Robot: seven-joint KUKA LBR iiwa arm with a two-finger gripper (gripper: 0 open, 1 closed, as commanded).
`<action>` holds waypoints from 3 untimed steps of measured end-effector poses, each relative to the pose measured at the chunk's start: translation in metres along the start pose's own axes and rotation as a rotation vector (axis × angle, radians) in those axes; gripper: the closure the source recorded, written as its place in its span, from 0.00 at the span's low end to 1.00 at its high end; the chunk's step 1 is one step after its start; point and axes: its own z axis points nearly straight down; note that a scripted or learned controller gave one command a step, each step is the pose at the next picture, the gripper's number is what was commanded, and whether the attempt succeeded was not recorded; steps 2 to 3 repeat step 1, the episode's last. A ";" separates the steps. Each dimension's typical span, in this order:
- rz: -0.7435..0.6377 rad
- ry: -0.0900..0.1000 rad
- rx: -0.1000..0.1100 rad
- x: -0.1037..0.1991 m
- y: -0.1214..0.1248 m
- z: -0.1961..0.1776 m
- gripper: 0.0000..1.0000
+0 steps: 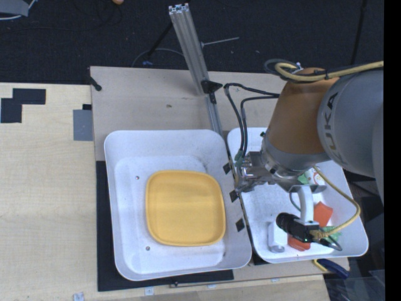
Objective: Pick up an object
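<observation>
Two shallow white bins are sitting side by side toward the near edge of the bench [144,99], the left bin [119,168] and the right bin [358,243] meeting along a shared wall, an arrangement that is probably meant to make any carry from one to the other short. The arm [307,124] is reaching in from the bench's right edge and hanging low over the right bin. The tool [245,173] is sitting just beside that shared wall, on the right bin's side. I cannot tell whether it is released or clenched, because the arm's own bulk is covering it from above, so I am not counting anything as grasped. Candidates for the pick are lying in both bins. A yellow plate [185,207] is lying flat and alone in the middle of the left bin, well apart from the walls; being wide and low, it is likely offering the tool little to close on except its rim. Toward the bench's near right corner, an orange block [322,213], a red piece [299,243] and a small white piece [274,238] are gathered near the right bin's near wall. These are looking like easier grips, though the wall is probably crowding the approach. With the tool placed over the right bin, I am judging the pick as not yet made.
</observation>
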 end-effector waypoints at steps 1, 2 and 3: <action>0.001 0.000 0.001 0.052 -0.013 0.003 1.00; 0.001 0.000 0.001 0.052 -0.013 0.003 1.00; 0.001 0.000 0.001 0.052 -0.013 0.003 1.00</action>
